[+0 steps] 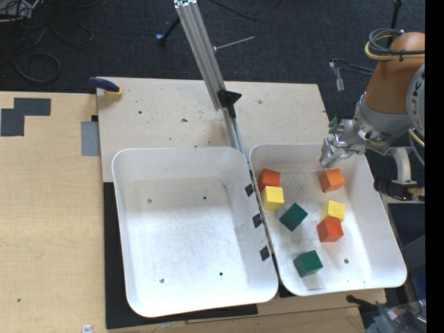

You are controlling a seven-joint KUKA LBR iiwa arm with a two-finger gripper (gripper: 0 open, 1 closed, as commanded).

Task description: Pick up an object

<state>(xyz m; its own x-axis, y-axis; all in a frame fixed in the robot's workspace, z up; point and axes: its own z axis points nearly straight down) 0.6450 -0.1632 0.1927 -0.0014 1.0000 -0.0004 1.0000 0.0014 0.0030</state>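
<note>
1. Jaws: the gripper [329, 157] hangs over the far rim of the right bin [388, 255]; whether its jaws are spread or pressed together cannot be told at this angle, and nothing is seen between them.
2. Nearest block: an orange cube [332, 180] lies in the right bin just at 5 o'clock from the gripper tip, close to it but apart.
3. From that cube, a yellow cube [335, 209] sits at 6 o'clock, touching a red-orange cube [330, 229] just below it.
4. At 9 o'clock from the orange cube, near the bin's left wall, a second orange cube [270, 178] touches a yellow cube [273, 197] on its near side.
5. A dark green cube [293, 216] lies at 7 o'clock from the first cube, between the two pairs; another green cube [308, 262] lies at 6 o'clock, nearest the front rim.
6. Obstructions: nothing stands between the gripper and the nearest orange cube.
7. The left bin [132, 186] adjoins at 9 o'clock, black clips [257, 220] along the shared edge.
8. A slanted aluminium rail [205, 57] rises at 11 o'clock behind the bins.
9. The arm [395, 82] enters from 2 o'clock.
</note>
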